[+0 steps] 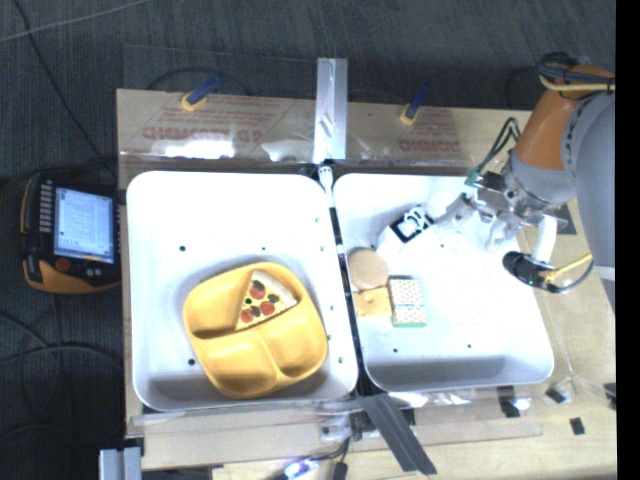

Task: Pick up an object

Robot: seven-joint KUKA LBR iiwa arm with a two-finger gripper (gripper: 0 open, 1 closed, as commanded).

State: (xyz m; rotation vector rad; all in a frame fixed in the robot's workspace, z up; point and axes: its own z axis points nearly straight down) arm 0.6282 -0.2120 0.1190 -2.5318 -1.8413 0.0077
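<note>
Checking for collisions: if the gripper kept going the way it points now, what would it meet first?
The gripper points toward the image's lower left; next in that line looks like the round tan disc, though depth is unclear.

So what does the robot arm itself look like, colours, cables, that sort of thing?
The arm is grey with an orange band above the wrist. The wrist hardware is silvery metal, ending in a gripper with a black and white tip. A yellowish cable loops beside a black fitting.

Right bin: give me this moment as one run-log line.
claw: over right bin, upper left | grasp: none seen | nearby: tan round piece, patterned block | left bin: yellow tray
</note>
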